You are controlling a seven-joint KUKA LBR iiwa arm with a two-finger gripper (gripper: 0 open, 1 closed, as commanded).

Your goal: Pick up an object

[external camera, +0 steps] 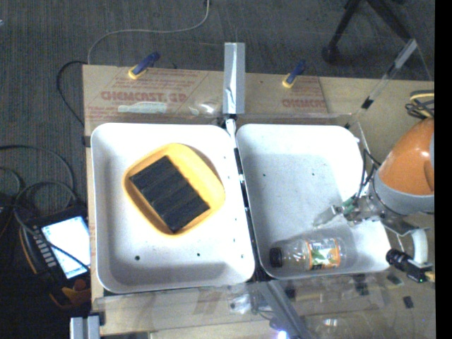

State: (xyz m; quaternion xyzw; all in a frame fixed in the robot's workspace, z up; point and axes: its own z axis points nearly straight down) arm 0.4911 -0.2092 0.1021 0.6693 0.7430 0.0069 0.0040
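Note:
A clear plastic bottle (311,253) with a dark cap and an orange-green label lies on its side along the front wall of the right bin (296,168). In the left bin (113,154) rests a yellow dish-shaped object (174,187) with a black ridged top. My gripper (339,214) hangs at the right side of the right bin, just above and to the right of the bottle, apart from it. Nothing shows in its grasp. The grey arm with its orange band (413,167) rises behind it at the right edge.
A metal post (234,76) stands behind the seam between the bins. Two blue-and-yellow clamps (143,64) hold the cardboard backing. A tablet (62,240) and cables lie on the floor to the left.

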